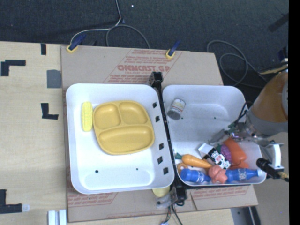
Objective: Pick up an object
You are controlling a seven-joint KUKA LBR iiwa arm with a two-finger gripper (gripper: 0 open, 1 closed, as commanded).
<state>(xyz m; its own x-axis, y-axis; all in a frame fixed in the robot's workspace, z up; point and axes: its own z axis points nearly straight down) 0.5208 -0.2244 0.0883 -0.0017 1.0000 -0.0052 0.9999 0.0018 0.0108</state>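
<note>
Reaching in from the right, tool [233, 134] hangs directly over the orange toy [236, 153] in the right bin [201, 95]; finger spread unreadable.

One fixed camera looks down at a slant on both bins [75, 125]

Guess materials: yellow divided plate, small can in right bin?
Yellow divided plate: likely moulded plastic, going by its uniform colour, soft sheen and rounded compartment ridges. Small can: looks like metal, with a grey, shiny end; the label band around it could be paper, but it is too small to tell.
</note>
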